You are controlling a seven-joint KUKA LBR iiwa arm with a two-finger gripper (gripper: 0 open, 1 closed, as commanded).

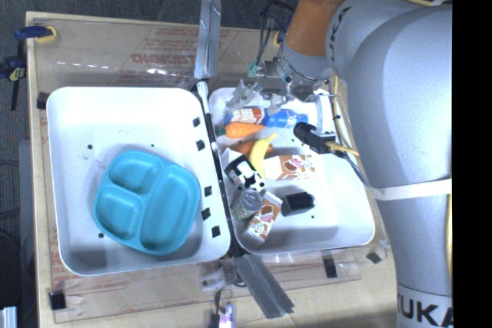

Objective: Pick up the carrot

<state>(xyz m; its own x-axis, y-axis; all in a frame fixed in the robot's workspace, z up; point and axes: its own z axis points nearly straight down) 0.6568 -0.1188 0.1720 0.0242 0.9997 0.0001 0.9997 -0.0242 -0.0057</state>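
Your carrot (pixel 244 130) lies at the right bin's (pixel 346 230) upper left, hard against the divider wall at its 9 o'clock. Banana (pixel 264 150) crowds its 4 o'clock, a bottle (pixel 278 119) its 2 o'clock. Little free room. Gripper (pixel 265 91) hovers at 12 o'clock; its spread, you can't tell.

The carrot (pixel 244 130) is orange and tapered; it lies on its side, roughly crosswise, near the far left corner of the right bin (pixel 350 230); partly overlapped by neighbouring clutter.
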